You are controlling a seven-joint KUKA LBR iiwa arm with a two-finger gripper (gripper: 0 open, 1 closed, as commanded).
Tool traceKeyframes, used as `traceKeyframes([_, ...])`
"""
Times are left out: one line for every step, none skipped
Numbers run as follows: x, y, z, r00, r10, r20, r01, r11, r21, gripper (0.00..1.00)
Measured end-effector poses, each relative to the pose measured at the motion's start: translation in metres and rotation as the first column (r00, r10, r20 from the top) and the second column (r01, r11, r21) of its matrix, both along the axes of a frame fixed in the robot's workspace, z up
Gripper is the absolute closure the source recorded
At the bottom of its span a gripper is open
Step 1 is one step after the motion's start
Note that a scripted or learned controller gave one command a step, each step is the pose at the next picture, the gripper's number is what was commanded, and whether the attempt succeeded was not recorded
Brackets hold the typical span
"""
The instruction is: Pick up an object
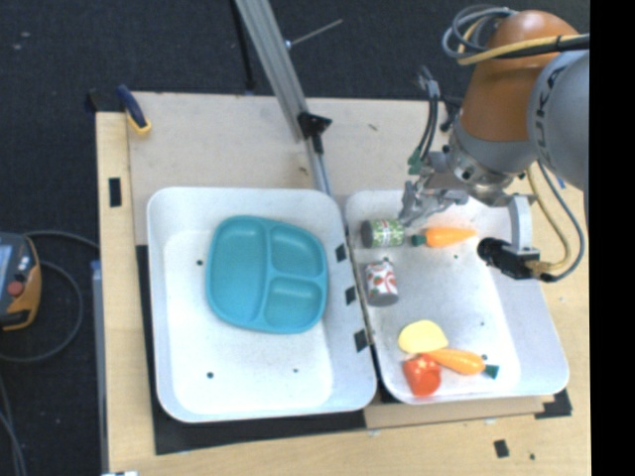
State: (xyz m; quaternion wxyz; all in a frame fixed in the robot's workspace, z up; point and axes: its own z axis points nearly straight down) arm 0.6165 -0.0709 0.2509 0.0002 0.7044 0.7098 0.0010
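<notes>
My gripper point(415, 212) hangs over the back left part of the right bin point(516, 365), just above a small green can point(386, 233) that lies on its side. An orange toy carrot point(447, 236) lies right beside the can, to its right. A crushed silver can point(380, 282) rests nearer the bin's left wall. At the front of the bin sit a yellow piece point(422, 336), a red pepper point(422, 376) and a second orange carrot point(459, 362). Nothing shows between the fingers.
The left bin point(179, 365) holds a teal divided plate point(268, 273). A grey metal bar point(278, 67) slants down from the back to the gap between the bins. The arm's cables and a black part point(508, 258) hang over the right bin's back right.
</notes>
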Motion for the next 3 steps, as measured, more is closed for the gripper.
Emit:
traceKeyframes([-0.002,0.052,-0.011,1.0,-0.001,-0.001,0.001,1.0,-0.001,1.0])
traceKeyframes([-0.013,0.104,-0.02,1.0,-0.001,-0.002,0.001,1.0,-0.001,1.0])
traceKeyframes([-0.023,0.16,-0.005,1.0,0.001,0.001,-0.001,1.0,0.001,1.0])
